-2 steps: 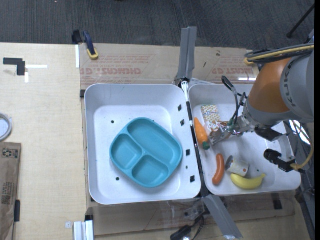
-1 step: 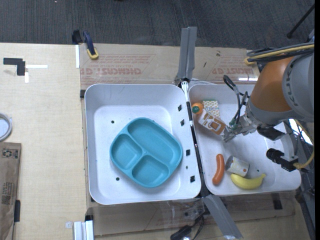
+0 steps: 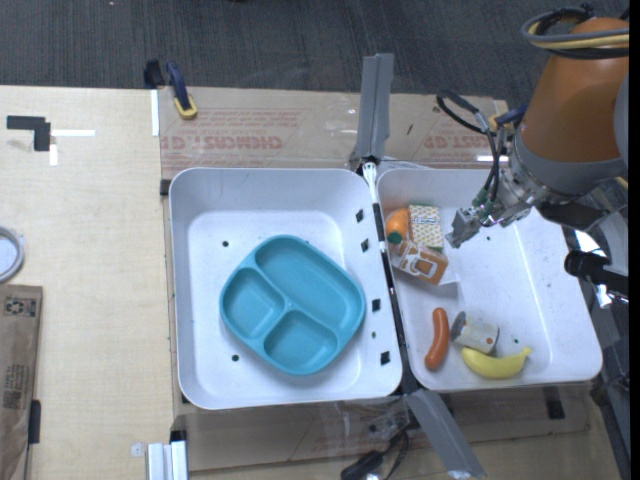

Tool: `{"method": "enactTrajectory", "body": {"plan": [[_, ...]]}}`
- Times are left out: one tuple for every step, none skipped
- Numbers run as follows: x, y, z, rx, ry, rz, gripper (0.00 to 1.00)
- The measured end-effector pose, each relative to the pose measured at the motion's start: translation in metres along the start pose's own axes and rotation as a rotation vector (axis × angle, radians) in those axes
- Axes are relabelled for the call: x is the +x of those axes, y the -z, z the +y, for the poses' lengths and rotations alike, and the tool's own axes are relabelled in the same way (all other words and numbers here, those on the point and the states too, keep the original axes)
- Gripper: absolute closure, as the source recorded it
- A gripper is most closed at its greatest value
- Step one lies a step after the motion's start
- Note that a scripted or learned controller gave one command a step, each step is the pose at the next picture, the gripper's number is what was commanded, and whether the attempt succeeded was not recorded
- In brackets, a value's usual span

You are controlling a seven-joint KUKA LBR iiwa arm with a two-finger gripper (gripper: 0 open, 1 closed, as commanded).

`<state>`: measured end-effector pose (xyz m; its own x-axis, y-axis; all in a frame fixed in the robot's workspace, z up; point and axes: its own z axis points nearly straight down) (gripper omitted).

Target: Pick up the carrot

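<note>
A single fixed camera looks down at a slant from above the table (image 3: 80,218), set back enough to take in both white bins whole: the left bin (image 3: 190,268) near centre and the right bin (image 3: 560,298) toward the right. Dark floor (image 3: 200,18) fills the far strip, and the arm (image 3: 575,98) enters from the right.

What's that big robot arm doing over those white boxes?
The robot arm's claw hangs over the right bin, near its back, beside a small carton. It is meant to pick up the carrot, which lies near the front of that bin, apart from the claw. A banana lies near the carrot. The left bin holds a blue divided plate. Nothing has been picked up yet.
</note>
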<state>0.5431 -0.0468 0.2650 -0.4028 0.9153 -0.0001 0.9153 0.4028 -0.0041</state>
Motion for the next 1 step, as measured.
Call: {"method": "enactTrajectory", "body": {"plan": [[0.0356,0.0695,-0.017,-0.002,0.196,-0.001,1.0]]}}
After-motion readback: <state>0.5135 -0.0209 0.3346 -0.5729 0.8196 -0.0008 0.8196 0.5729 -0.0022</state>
